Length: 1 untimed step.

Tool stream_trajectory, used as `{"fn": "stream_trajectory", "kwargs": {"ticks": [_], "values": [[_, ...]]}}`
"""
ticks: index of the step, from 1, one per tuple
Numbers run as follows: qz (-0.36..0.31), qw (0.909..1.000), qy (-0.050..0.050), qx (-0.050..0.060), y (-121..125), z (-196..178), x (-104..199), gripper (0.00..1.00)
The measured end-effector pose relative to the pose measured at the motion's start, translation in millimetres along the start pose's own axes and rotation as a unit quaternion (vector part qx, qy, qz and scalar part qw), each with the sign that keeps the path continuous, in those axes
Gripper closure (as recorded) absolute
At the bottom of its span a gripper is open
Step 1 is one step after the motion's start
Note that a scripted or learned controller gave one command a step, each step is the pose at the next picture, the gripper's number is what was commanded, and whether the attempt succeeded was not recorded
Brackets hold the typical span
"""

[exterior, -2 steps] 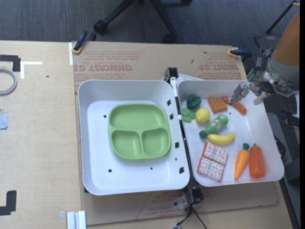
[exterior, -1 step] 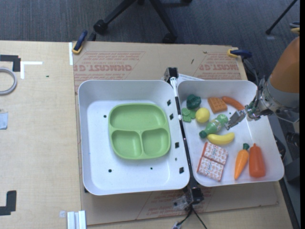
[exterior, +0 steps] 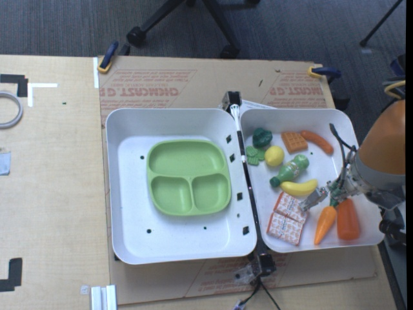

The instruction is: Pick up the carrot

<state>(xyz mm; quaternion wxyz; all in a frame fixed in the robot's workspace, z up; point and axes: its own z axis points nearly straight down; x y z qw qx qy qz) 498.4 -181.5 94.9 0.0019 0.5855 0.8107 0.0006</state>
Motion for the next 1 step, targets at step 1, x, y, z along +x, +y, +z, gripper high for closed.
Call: {"fn": "stream_trajectory", "kwargs": {"ticks": [1], "values": [[0.001, 1.0, 0.001, -0.002, 2.1, -10.1, 0.5, 1.0]]}}
